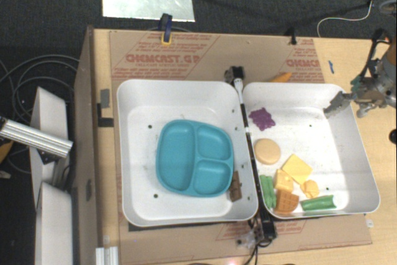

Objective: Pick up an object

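**End effector at far right rim, toys bunched in right bin's near corner**

Left bin (133, 133): holds a teal divided plate (194, 158), lying flat near the middle. A small brown piece (236, 187) sits against the bin's right wall, just beside the plate.

Right bin (353, 152): purple piece (262, 118) alone near the back left. Below it a tan round disc (268, 151). Then a tight cluster toward the front: yellow block (297, 168), orange waffle-like piece (286, 200), green pieces (318, 202) at the front edge. Several touch each other.

An orange item (281, 77) lies on the bench (186, 56) behind the right bin, outside it.

End effector (347, 102): at the right bin's back right rim, well apart from every toy. Whether it is released or clenched, cannot tell; nothing visibly held.

Risks, as a judgement: the rim lies directly under the tool, so a straight descent here could strike the wall. In the cluster, a grab may wedge between neighbours or nudge pieces into the corner. The disc and purple piece stand free and look like easier targets, though both are flat and could slip.
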`<state>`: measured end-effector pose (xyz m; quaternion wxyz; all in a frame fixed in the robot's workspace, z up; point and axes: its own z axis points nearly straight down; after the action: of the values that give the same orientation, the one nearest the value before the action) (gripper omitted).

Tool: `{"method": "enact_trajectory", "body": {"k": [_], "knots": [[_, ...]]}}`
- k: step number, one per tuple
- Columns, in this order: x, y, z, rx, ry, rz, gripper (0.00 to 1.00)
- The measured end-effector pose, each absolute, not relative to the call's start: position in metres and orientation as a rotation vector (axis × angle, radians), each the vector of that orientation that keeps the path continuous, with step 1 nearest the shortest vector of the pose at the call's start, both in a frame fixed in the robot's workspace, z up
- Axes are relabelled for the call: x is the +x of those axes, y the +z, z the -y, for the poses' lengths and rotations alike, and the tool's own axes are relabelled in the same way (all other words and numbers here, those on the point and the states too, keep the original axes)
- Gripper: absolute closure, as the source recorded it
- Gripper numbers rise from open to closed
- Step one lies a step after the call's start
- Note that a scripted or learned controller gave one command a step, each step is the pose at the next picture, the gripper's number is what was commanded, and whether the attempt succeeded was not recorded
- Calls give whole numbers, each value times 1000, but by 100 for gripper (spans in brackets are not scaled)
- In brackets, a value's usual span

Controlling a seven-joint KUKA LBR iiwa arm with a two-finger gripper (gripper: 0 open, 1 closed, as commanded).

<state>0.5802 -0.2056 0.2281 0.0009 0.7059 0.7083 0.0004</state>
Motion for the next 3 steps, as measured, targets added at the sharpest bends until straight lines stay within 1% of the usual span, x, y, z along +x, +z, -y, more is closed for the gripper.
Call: {"method": "enact_trajectory", "body": {"k": [1,2,3], "knots": [[591,121,168,2217,-2,-2235,0],[657,86,123,2209,8,-2225,0],[587,141,142,2224,-3,-2223,0]]}}
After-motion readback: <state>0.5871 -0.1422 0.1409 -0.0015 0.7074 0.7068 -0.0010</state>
